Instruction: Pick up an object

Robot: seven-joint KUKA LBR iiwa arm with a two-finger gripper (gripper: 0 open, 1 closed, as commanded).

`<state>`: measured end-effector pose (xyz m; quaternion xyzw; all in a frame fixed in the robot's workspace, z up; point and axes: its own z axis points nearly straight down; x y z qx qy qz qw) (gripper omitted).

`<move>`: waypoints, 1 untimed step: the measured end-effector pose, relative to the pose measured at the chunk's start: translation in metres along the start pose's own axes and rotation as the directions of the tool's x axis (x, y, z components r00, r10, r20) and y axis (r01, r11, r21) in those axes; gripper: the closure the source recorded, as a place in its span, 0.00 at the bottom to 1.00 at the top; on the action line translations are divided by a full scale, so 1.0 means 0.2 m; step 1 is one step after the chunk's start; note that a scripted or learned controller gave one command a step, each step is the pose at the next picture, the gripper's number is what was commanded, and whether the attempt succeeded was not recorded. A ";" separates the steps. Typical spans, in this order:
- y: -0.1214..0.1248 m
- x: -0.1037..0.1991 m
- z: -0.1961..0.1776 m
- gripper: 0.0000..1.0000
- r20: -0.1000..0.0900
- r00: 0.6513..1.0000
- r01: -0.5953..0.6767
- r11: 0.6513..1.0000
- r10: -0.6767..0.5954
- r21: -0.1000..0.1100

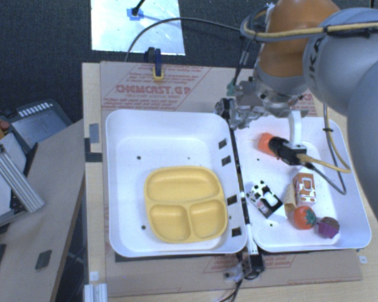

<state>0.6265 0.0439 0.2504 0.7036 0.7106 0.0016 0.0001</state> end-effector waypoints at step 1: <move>0.02 0.23 -0.01 1.00 0.001 1.000 -0.001 1.000 0.001 -0.001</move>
